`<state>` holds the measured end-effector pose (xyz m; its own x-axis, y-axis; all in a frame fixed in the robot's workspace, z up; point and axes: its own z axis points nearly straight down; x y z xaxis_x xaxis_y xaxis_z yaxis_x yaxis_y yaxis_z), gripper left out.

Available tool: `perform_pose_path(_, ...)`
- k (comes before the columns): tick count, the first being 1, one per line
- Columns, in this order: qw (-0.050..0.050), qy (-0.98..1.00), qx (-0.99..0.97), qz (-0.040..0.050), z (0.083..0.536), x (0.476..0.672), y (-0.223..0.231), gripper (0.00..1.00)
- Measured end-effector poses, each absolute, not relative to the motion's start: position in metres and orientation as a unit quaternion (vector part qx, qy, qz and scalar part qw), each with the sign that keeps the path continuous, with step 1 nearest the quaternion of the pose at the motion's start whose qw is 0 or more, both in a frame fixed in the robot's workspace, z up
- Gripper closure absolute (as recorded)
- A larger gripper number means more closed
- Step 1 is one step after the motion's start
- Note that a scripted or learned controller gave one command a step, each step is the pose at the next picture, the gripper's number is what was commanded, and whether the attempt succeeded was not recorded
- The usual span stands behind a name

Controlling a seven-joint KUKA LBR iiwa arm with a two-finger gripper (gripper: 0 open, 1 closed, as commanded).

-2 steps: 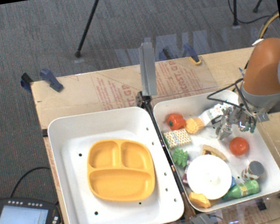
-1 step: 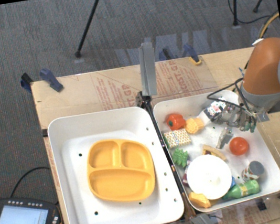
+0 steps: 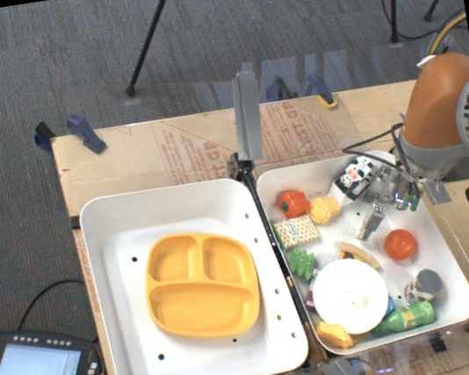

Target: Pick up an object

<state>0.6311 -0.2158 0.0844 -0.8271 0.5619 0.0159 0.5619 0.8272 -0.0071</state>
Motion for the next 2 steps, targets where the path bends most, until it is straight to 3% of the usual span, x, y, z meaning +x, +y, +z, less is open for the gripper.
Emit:
perform_pose_path(1, 0.0, -0.957, -0.291, -0.0001, 0.088, 0.577, -0.211, 0.0)
perform_pose_path(2, 0.002, -0.939, -0.344, 0.0002, 0.089, 0.616, -0.185, 0.0)
